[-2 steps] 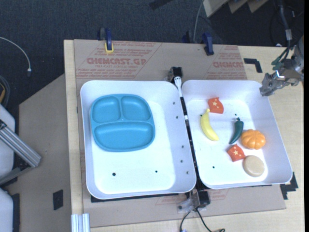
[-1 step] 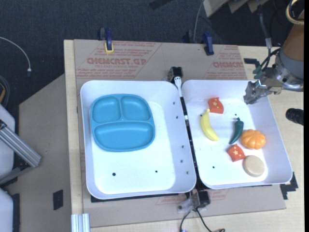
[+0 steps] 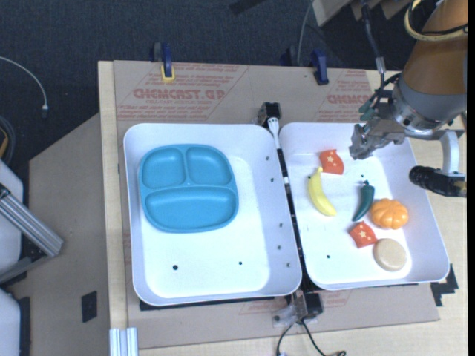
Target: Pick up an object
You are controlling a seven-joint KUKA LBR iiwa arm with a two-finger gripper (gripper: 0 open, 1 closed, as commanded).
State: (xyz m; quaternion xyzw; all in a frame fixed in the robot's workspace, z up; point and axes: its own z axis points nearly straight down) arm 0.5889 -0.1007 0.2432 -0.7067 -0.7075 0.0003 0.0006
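Observation:
The right bin (image 3: 423,262) holds a yellow banana (image 3: 320,193), a red piece (image 3: 332,162) near its back, a dark green pepper (image 3: 364,201), an orange pumpkin-like toy (image 3: 390,213), a second red piece (image 3: 362,234) and a beige round piece (image 3: 390,254). My gripper (image 3: 361,148) hangs over the back of this bin, just right of and above the upper red piece. Nothing shows between its tips.
The left bin (image 3: 148,273) carries a blue divided plate (image 3: 189,188). Clamps (image 3: 168,61) hold the cardboard sheet at the bench's back edge. A black part (image 3: 438,180) of the arm juts over the right bin's right rim.

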